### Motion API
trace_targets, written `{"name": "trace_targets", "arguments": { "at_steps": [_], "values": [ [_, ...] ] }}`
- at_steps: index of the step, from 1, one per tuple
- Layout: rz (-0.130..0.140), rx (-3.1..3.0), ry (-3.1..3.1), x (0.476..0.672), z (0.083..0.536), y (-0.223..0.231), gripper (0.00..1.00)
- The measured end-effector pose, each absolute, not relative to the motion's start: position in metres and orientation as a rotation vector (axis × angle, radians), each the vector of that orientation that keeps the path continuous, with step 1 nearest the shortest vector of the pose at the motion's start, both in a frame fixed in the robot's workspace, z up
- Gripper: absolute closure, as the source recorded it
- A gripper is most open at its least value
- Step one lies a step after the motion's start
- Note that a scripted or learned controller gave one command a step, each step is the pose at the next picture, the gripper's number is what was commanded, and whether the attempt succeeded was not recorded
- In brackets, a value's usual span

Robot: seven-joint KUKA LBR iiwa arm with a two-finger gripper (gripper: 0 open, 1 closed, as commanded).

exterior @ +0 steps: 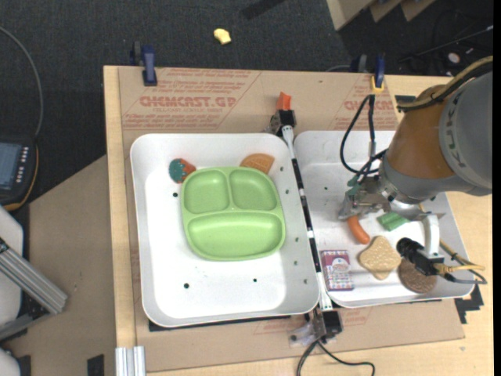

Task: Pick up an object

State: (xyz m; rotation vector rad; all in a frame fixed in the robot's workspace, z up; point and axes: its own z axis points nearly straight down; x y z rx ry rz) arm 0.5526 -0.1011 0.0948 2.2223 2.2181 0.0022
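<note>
Dark carpet floor, counter of brown board with red print, two white bins clamped on it. Right bin has the action. Hand sits low near bin centre, just above the carrot, a small orange stub with a paler tip, lying tilted, at about 6 o'clock from the hand. Cannot tell if it touches the carrot; cannot tell how the hand is set, too blurred and dark. Nothing visibly gripped.

Judgement: step is the descend-and-grasp on the carrot. To do it well, centre the hand over the stub's short axis, go down to the bin floor, close across the narrow width, lift straight. Carrot is small and rounded, likely to roll or squirt out if caught off-centre.

Outward from the carrot: green piece at 3 o'clock, close by. Tan toast-shaped piece at 5 o'clock, brown round cookie beyond it at bin edge. Red-and-white small box at 7 o'clock near the divider. Crowded, so keep the hand off the green piece.

Left bin: green divided plate in the middle, orange croissant-like item at its 1 o'clock, a red-green round item at its 10 o'clock. Well apart from the hand.
</note>
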Motion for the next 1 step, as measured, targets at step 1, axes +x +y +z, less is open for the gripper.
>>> {"name": "trace_targets", "arguments": {
  "at_steps": [1],
  "values": [
    [0.014,2.208,2.223,0.5768,0.191,-0.0465,1.0]
  ]
}}
